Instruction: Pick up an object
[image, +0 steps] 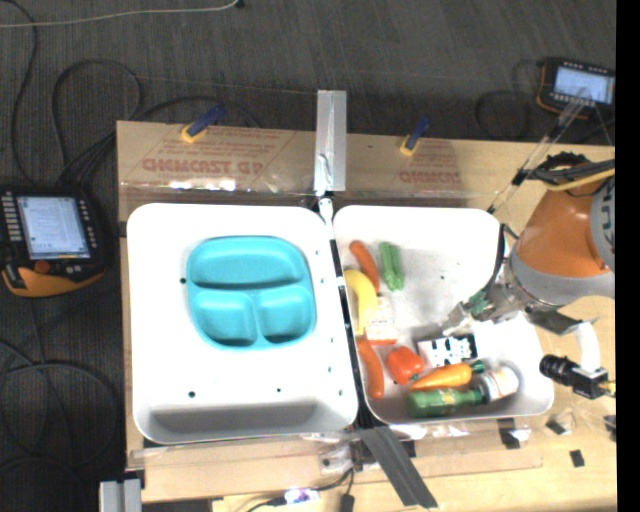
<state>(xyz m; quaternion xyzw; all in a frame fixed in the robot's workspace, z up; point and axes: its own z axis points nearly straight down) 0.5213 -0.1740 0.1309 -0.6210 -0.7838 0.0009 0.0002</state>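
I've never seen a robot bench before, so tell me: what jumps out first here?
The turquoise tray with three compartments stands out most, sitting alone in the left bin. Next comes the jumble of toy food crowded along the left and front of the right bin: a carrot, a green bottle, a banana. From the right, the grey arm with its orange band leans in, its gripper low over that bin.

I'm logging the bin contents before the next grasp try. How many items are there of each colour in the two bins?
Turquoise: 1, the divided tray in the left bin.
Orange or red: 4, all in the right bin, e.g. the carrot.
Green: 2, a pickle and a bottle.
Yellow: 1, a banana.
White and black: 1, a small box.
Total: 9, as far as the pile lets me tell.
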